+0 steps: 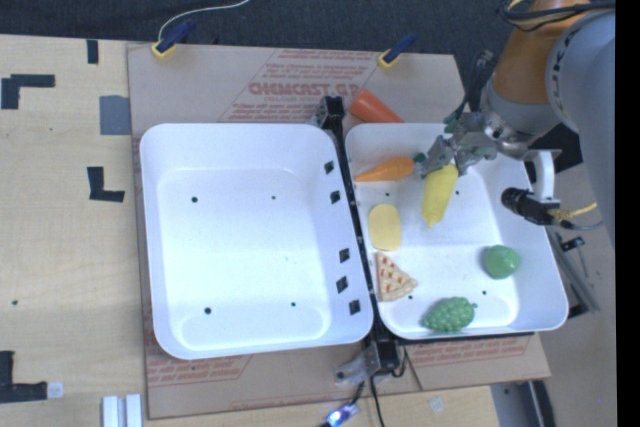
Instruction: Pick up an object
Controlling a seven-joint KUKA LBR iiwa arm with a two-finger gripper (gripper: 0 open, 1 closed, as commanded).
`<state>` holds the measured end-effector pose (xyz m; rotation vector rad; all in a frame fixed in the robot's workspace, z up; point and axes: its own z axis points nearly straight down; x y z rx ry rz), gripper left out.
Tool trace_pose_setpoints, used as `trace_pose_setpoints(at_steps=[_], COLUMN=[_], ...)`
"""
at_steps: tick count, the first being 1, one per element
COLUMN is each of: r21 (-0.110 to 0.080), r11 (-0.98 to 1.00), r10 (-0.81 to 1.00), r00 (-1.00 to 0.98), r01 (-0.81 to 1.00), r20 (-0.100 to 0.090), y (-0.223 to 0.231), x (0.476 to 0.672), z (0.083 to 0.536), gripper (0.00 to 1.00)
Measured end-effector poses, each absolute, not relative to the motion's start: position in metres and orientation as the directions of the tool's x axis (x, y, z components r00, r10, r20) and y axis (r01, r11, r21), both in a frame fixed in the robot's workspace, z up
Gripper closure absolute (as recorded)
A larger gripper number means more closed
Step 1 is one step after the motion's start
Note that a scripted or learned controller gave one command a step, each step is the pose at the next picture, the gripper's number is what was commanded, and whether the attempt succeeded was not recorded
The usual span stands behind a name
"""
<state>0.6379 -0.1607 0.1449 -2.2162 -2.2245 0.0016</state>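
My gripper (455, 153) hangs over the back of the right bin (545, 315), reaching in from the right. A long yellow corn-like piece (438, 196) lies tilted right below it, its upper end touching the gripper. Whether that piece is gripped is not visible. An orange carrot (385, 171) lies just left of the gripper, by the divider. Nearer the front are a pale yellow oval piece (385, 226), a pizza slice (393, 277), a green ball (500, 261) and a bumpy green bunch (448, 314).
The left bin (160, 215) stands beside the right one, black clips along their shared wall. A red-orange object (375, 105) lies on the cardboard behind the right bin. Cables and a black fitting (530, 205) hang off the arm at the right rim.
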Motion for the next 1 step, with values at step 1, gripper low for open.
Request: trace_pose_setpoints(at_steps=[1], r21=[0.001], r11=[0.009], r10=[1.0], r00=[-0.009], r01=[1.0], r20=[0.003], y=[-0.0643], x=[0.6342], z=[0.1867], gripper=[1.0])
